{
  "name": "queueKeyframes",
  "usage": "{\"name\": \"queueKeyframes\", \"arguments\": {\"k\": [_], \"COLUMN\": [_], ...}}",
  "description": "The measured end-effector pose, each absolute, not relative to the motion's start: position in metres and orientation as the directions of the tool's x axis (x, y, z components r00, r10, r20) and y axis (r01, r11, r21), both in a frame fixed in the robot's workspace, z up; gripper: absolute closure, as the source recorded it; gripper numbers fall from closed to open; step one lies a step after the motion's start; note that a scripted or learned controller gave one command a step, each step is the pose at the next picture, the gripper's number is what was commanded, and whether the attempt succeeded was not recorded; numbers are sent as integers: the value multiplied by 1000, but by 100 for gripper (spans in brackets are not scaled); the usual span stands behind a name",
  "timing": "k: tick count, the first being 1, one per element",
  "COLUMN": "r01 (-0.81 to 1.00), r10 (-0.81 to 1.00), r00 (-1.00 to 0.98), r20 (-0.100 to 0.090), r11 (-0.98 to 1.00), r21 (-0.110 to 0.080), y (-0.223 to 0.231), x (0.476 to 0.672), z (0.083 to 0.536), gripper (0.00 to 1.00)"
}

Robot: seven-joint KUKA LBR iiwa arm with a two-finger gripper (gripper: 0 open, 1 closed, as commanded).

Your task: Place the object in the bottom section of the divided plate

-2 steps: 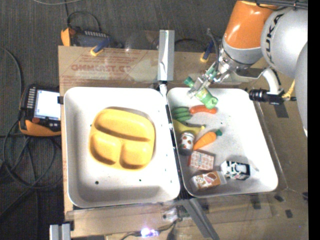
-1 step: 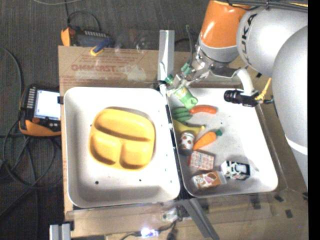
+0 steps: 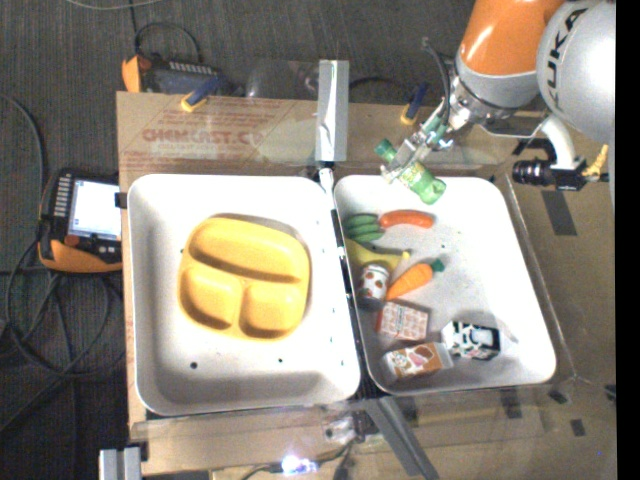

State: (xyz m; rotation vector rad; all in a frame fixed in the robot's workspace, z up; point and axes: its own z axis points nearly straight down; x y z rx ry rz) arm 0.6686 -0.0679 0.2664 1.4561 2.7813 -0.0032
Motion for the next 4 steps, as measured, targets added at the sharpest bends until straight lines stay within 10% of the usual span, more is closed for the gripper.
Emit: {"name": "queueKeyframes", "arguments": {"k": [1, 2, 3, 4], "r01": [537, 678, 679, 678], "r10": [537, 678, 679, 678], "r00": [-844, -735, -734, -735], "r20": [-1, 0, 0, 0], "r11": [844, 735, 734, 735], "r21": [0, 1, 1, 3], "y": [-98, 1, 1, 2], "x": [655, 636, 636, 636], "z": [258, 258, 258, 267], "gripper": [100, 100, 0, 100]}}
